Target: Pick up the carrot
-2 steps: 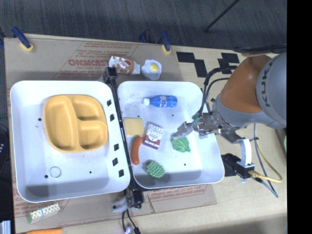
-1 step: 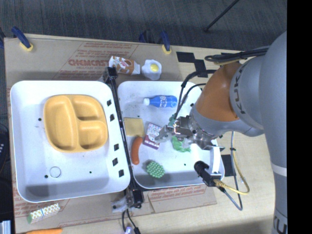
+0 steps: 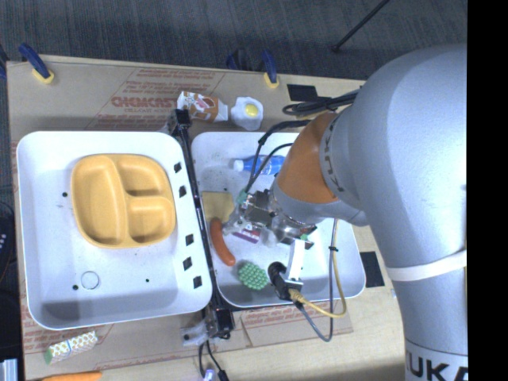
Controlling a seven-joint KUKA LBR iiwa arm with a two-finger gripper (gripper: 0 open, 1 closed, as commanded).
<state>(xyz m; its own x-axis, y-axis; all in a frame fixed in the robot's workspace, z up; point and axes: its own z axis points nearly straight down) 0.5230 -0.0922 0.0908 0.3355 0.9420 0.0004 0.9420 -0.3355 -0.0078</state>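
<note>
carrot [image 3: 221, 241]: orange, lies flat in right bin [image 3: 349, 280] near its left wall; long axis runs roughly 11-to-5 o'clock, which end is the tip cannot tell
claw [image 3: 248, 213]: over right bin middle, just at 2 o'clock of carrot; open or closed cannot tell, nothing seen held
arm [image 3: 397, 157]: grey, orange band [image 3: 305, 165] above wrist, enters from 3 o'clock, covers much of right bin
green ball [image 3: 253, 275]: bumpy, at 5 o'clock of carrot, near it, apart
blue item [image 3: 262, 165]: partly hidden by arm, toward 12 o'clock in right bin
left bin [image 3: 40, 213]: holds yellow divided tray [image 3: 123, 197]
tabletop [image 3: 95, 86]: small packet [image 3: 198, 105] and yellow-white object [image 3: 248, 112] at 12 o'clock beyond bins
</note>
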